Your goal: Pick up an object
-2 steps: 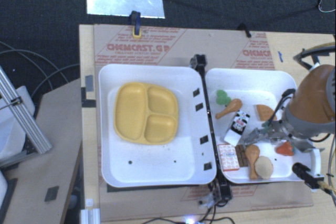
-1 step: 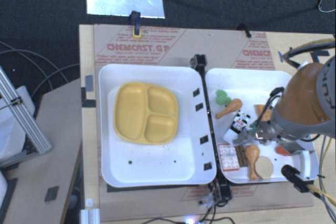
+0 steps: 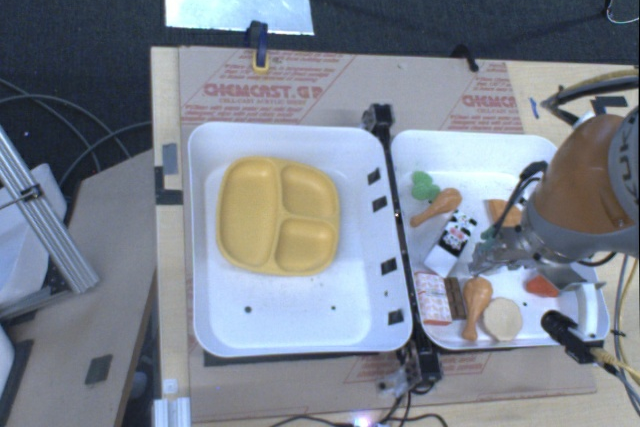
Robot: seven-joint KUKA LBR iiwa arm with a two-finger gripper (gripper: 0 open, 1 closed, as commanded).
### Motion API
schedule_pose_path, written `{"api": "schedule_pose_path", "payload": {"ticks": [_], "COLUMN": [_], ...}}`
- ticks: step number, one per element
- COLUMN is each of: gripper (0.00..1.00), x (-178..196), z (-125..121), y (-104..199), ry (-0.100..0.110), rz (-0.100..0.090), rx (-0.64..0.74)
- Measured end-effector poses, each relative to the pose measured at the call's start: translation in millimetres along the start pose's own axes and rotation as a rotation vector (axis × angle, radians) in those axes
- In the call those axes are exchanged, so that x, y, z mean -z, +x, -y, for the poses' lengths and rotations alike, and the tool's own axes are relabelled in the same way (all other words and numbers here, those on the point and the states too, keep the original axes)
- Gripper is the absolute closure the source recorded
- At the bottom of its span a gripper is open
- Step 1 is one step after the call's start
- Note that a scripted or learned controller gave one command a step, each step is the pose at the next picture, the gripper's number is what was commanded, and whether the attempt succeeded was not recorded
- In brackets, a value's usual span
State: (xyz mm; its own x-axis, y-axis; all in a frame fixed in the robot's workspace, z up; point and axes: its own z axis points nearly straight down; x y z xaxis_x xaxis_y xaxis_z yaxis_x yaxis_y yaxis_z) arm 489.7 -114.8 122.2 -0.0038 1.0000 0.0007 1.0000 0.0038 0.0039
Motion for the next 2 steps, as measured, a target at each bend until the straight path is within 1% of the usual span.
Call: {"api": "schedule_pose_path", "payload": {"ticks": [1, 2], "gripper": [1.00, 1.00], "x": [66, 85], "z": [-45, -73], "y": [53, 84], "ry": [-0.006, -0.001], "rz": [0.000, 0.000], "rx": [0.007, 0.004]}}
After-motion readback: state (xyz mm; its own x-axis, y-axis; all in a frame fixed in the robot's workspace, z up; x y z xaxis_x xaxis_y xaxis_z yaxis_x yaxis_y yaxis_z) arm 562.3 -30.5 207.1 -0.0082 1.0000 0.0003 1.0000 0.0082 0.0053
